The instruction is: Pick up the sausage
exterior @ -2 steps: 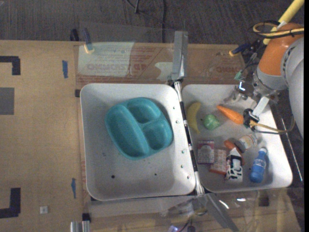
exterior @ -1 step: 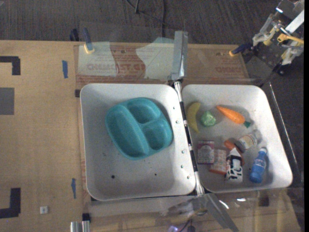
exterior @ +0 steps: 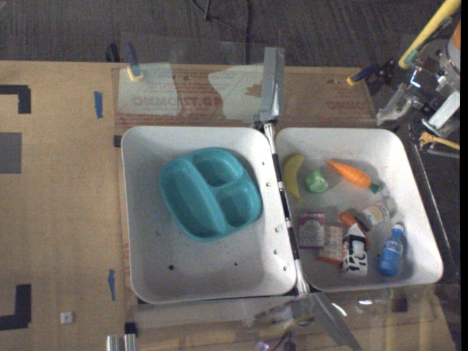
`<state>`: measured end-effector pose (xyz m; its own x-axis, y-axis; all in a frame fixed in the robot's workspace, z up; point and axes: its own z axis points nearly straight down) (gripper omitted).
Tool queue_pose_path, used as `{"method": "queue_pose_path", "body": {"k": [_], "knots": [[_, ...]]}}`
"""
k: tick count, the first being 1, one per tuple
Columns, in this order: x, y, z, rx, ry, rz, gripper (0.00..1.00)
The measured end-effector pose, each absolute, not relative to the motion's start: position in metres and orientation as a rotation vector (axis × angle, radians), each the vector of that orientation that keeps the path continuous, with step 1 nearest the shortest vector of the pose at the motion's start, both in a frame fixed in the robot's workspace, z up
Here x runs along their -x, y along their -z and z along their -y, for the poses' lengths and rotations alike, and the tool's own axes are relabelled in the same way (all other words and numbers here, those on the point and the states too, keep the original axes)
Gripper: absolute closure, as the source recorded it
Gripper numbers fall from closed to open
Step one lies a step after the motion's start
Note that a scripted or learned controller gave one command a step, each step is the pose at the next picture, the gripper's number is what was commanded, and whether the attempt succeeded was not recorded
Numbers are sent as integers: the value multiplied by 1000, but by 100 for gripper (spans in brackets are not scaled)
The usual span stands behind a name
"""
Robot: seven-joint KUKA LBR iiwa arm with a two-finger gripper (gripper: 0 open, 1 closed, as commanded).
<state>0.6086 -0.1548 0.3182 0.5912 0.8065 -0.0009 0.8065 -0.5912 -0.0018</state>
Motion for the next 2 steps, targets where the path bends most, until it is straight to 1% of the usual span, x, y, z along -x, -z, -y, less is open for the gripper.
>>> {"method": "queue_pose_path", "body": {"k": [1,2], "knots": [[-536,-181,176,2744,-2,1527,0],[-511,-88,128,2740,10,1545,0]]}}
